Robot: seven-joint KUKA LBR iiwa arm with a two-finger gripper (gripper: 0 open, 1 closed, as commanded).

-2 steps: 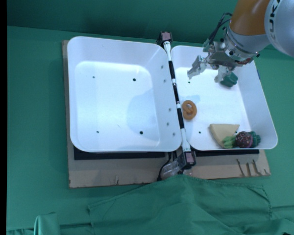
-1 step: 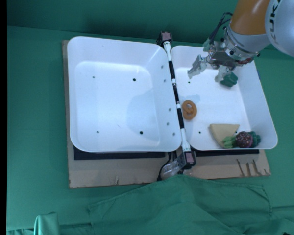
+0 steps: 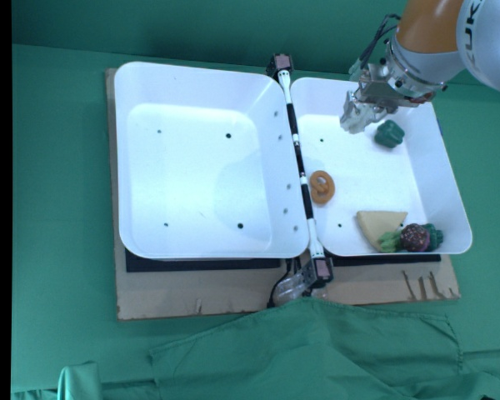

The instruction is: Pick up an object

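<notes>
Claw [image 3: 356,117] sits over the far part of the right bin [image 3: 450,194], hanging off the grey arm [image 3: 483,15] w/ the orange band, which comes in from the right. Can't tell if it's wide or narrow; the tip is a pale blur against the white floor, and nothing shows gripped in it.

Closest thing: green pepper [image 3: 389,133], just beside the claw on its right and a bit nearer the camera, apart from it as far as I can see, resting on the bin floor by the far right wall.

Further out, toward the camera and slightly left of the claw: orange pretzel [image 3: 322,187], lying flat near the divider rod [image 3: 298,152] btwn the two bins.

Well away from the claw, in the near right corner: yellow wedge [image 3: 380,223] w/ a dark red berry [image 3: 415,237] and some green bits [image 3: 434,236] bunched against it, touching or nearly so.

Left bin [image 3: 133,140] lies beyond the rod, well off from the claw.

Step, by my read: approach/descent, no grab made yet. Pepper looks the likely target since it's nearest. Next move prob needs a small shift right to centre on it, then straight down and close. Risk: pepper is close to the sloped wall, so it could get nudged or slip out.
</notes>
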